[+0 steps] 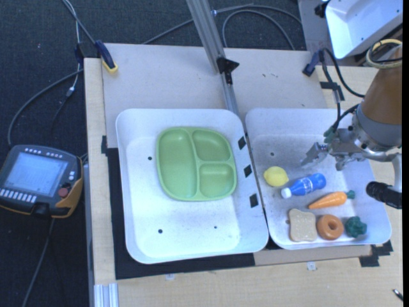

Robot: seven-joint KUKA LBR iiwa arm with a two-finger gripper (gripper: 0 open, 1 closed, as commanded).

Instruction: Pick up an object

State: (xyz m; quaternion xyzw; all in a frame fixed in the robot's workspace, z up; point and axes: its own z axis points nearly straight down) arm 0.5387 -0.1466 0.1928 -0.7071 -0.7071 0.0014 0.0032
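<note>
the grey arm with its orange band point(386, 98) comes in from the right and is cut off by the frame edge, so most of its body stays unseen. its two-finger gripper point(326, 156) hangs over the upper part of the right shallow white plastic bin point(281, 123), fingers spread apart with nothing between them; the finger tips are small and somewhat blurred against the white floor.

far to the gripper's left, in the other white bin point(137, 235), lies a pale green plastic divided plate point(195, 164) with three compartments.

just below the gripper, slightly left, rests a small blue plastic bottle with a white cap point(305, 187). it lies on its side, long axis running left to right with a slight upward tilt toward the right, cap end pointing left, away from the arm. touching or just beside its cap end sits a yellow rounded lemon-like toy point(276, 176); whether they touch cannot be told.

below the bottle lies an orange toy carrot point(328, 200), its green tip toward the right. further below the gripper, along the bin's near wall, sit a tan slice of toy bread point(301, 225), an orange-brown ring doughnut point(330, 227) beside it, and a small dark green toy broccoli point(355, 226), whose shape is hard to make out.
</note>
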